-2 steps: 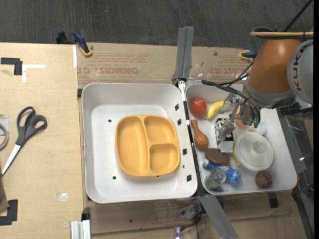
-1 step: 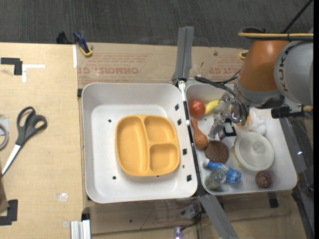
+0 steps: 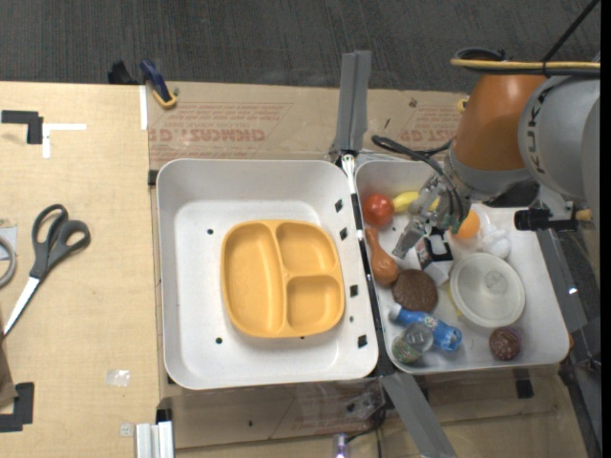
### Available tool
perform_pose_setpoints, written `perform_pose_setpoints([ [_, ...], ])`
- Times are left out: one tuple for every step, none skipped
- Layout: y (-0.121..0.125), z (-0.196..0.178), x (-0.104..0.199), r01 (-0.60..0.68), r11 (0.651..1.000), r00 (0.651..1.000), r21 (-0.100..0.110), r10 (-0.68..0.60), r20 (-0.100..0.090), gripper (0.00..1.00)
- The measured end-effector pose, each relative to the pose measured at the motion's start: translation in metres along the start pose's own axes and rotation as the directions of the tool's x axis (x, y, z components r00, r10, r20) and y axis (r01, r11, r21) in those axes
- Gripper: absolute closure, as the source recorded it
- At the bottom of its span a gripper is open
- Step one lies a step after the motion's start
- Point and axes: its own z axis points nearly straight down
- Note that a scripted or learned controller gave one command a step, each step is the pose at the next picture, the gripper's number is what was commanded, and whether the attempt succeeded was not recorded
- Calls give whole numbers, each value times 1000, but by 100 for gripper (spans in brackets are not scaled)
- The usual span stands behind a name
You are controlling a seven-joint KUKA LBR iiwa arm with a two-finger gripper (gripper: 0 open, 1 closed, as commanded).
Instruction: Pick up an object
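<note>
Worktop (image 3: 76, 351) is pale wood-grain board; a sheet of brown cardboard (image 3: 248, 127) with reversed printed lettering lies under the two bins. Behind the worktop, dark grey carpet-like floor (image 3: 239, 17). Left bin (image 3: 181, 284), white and shallow, holds one yellow divided plate (image 3: 283, 278) with three compartments, lying flat near the bin's centre. Right bin (image 3: 549, 299) sits just beside it, the two rims meeting under a grey bracket (image 3: 353, 103) that runs back toward the floor edge. Right bin contents: red ball-like item (image 3: 378, 207) near the far left corner, yellow piece (image 3: 406, 199) just beside it, orange-brown item (image 3: 383, 265) against the left wall, dark brown round item (image 3: 415, 291), clear round lid or dish (image 3: 488, 289), blue-and-grey cluster (image 3: 425, 337) near the front wall, dark reddish ball (image 3: 505, 343) at the front right corner, small orange item (image 3: 468, 223) beside white lumps. Arm enters from the right, orange band above the wrist; end effector (image 3: 420, 229) is low over the far middle of the right bin, among the objects. Finger spacing cannot be read from this angle, and no object is visibly between them. On the worktop left of the bins: scissors (image 3: 43, 251) with black handles, black tape marks, a blue clip (image 3: 158, 82) at the cardboard's far corner.
</note>
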Motion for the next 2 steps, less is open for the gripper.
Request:
perform_pose_setpoints([
  [-30,1,30,-275,961,961,3,275,-2,0],
  [-68,-147,-46,-83,997,997,3,83,-1,0],
])
